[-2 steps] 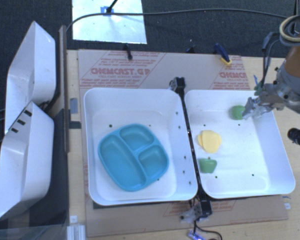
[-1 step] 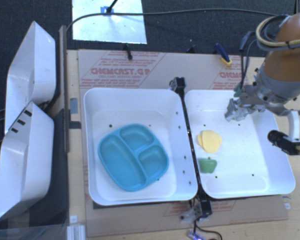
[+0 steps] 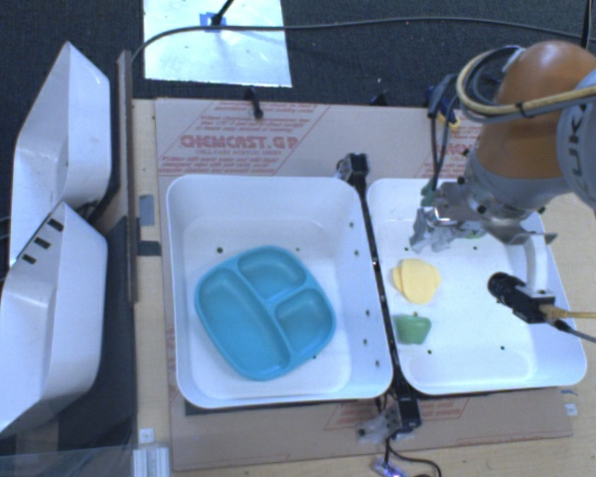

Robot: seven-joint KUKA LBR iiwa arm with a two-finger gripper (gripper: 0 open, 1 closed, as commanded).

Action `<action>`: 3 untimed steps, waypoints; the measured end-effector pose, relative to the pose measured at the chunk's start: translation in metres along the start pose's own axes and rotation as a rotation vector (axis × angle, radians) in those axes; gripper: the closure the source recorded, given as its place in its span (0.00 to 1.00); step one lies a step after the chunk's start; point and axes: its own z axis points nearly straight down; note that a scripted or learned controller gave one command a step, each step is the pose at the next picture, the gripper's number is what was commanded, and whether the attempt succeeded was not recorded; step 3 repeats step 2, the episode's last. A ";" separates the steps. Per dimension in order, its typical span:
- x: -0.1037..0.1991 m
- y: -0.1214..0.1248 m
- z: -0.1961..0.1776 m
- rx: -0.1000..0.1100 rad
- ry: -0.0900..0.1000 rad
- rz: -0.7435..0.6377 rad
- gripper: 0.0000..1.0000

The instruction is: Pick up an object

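Apparently approach stage: gripper (image 3: 429,229), jaw state indiscernible, poised in right bin (image 3: 477,371) just above yellow object (image 3: 417,280), green object (image 3: 412,328) nearby; next, descent and closure required.

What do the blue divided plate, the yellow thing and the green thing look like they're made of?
Blue divided plate: likely moulded plastic, even colour, soft sheen, rounded compartments. Yellow thing: looks like matte plastic or foam, flat and pale; too small to be sure. Green thing: probably plastic or rubber toy, dull finish, also uncertain.
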 end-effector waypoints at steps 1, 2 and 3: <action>0.057 0.000 0.006 -0.001 0.000 -0.001 1.00; 0.111 -0.016 0.005 -0.001 0.000 -0.001 1.00; 0.111 -0.016 0.005 -0.001 0.000 -0.001 1.00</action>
